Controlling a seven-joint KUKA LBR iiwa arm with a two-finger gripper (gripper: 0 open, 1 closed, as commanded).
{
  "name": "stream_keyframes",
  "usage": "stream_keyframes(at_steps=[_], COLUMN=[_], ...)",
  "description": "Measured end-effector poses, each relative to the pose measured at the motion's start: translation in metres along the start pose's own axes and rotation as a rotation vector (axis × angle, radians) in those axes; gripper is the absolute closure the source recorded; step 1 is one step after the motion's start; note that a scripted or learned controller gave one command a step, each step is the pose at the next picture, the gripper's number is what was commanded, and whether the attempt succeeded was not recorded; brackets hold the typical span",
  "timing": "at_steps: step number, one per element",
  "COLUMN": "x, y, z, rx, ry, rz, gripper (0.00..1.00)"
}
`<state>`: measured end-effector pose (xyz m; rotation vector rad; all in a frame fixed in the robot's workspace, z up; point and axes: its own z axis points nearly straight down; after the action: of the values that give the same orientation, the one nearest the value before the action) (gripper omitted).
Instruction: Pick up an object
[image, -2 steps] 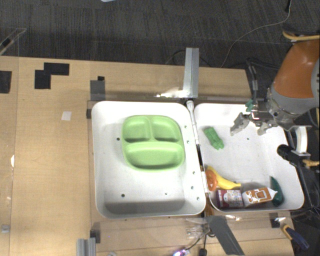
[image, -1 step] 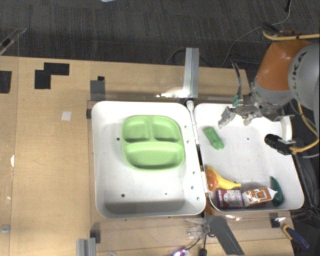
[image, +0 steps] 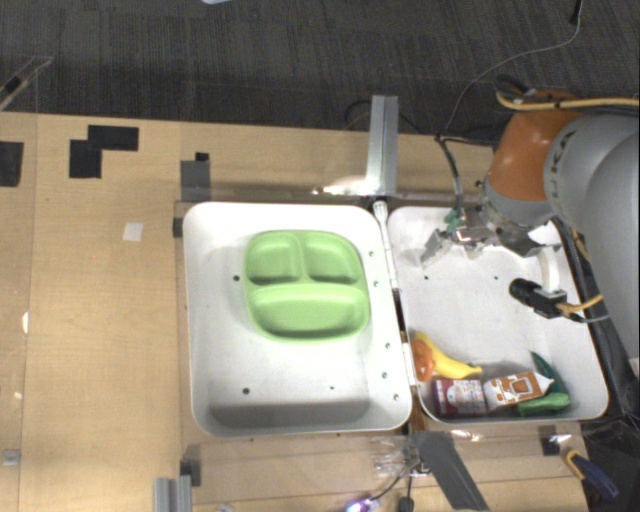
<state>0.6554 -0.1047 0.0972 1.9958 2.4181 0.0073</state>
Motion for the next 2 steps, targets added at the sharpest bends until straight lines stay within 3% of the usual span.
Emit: stream_keyframes(at_steps=[1,2], x=[0.007,-0.014], y=[-0.039,-0.050], z=[-0.053,-0.081], rx=[0.002,-0.002], ry=[0.001,-0.001], rz=[-0.210,-0.791], gripper=[0.00,0.00])
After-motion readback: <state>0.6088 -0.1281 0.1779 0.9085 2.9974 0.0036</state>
